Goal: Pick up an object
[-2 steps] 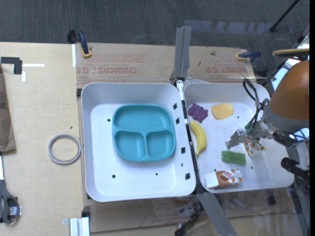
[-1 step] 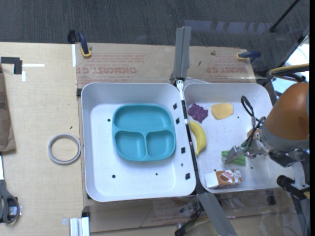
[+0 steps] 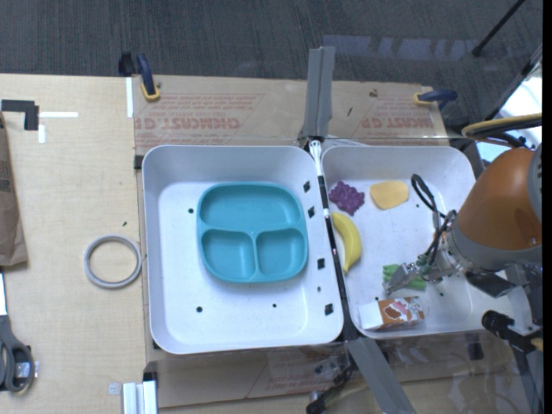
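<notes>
Right bin (image 3: 448, 158), banana (image 3: 348, 240), pincer (image 3: 423, 266) perhaps touching greens (image 3: 401, 274)

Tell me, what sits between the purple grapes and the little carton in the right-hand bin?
In the camera view, the banana lies below the purple grapes, and a green item sits just above the carton, by the gripper.

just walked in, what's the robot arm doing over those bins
The arm reaches into the right bin, its gripper low over a green item. Whether it has a hold can't be told. A banana, purple grapes, a yellow piece and a small carton lie nearby. The left bin holds a teal divided plate.
</notes>
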